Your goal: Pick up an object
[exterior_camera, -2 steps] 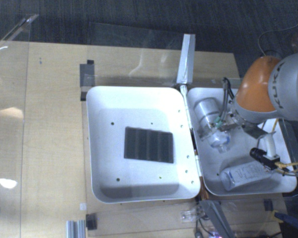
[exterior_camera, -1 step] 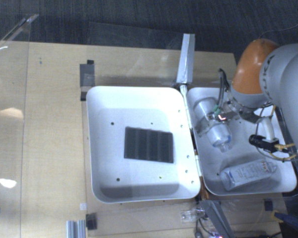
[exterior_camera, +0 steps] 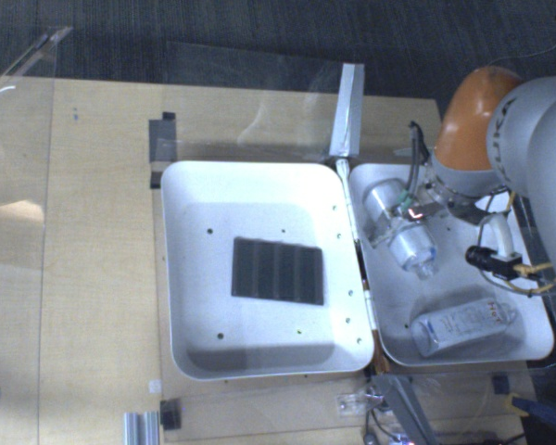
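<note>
Far left of my gripper, the left bin [exterior_camera: 181, 248] holds a dark ribbed pad [exterior_camera: 278, 271] lying flat. In the right bin [exterior_camera: 537, 341], the gripper [exterior_camera: 403, 225] is low by the left wall; I cannot tell how its fingers stand. A clear plastic bottle [exterior_camera: 463, 326] lies on its side, near and below-right of the gripper, apart from it.

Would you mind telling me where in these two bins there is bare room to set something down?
The left bin has bare white floor all around the dark ribbed pad at its middle. The right bin is crowded: the arm's gripper in its upper part, a clear plastic bottle along its lower edge.
</note>
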Tool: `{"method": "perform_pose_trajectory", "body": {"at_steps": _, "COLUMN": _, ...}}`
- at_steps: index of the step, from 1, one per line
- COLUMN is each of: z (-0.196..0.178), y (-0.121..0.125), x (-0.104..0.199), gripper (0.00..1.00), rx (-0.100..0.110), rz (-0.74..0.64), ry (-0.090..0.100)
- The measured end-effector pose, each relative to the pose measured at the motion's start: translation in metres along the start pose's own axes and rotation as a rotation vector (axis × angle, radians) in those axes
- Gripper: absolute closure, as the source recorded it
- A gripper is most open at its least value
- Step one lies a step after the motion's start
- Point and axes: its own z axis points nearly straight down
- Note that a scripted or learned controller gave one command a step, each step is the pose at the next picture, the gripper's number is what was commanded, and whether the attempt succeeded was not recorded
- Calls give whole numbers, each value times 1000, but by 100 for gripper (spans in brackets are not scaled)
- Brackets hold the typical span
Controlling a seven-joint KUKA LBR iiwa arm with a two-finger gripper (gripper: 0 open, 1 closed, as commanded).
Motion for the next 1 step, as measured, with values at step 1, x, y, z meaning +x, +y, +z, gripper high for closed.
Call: {"method": "perform_pose_trajectory", "body": {"at_steps": 1, "z": -92, "y": 26, "x": 13, "gripper": 100, "rx": -61, "rz": -181, "ry": -34}}
